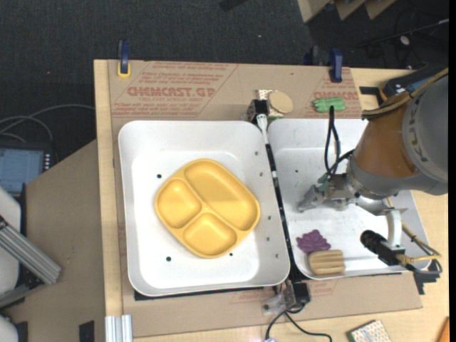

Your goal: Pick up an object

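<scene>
In the left bin (135, 212) lies a yellow plate (206, 206) with three compartments, near the middle. The right bin (299, 155) holds a small purple lumpy object (313, 242) and a tan block (327, 262), both at its front left corner and almost touching. My gripper (309, 200) hangs over the middle left of the right bin, pointing left, a short way behind the purple object. Nothing shows in its grasp. The orange-banded wrist (381, 155) covers the bin's right part.
A green item (328, 105) and a round tan disc (280, 103) rest on the cardboard bench behind the bins. Blue clamps (335, 66) hold the board's far edge. The divider (273, 184) between the bins runs just left of my gripper.
</scene>
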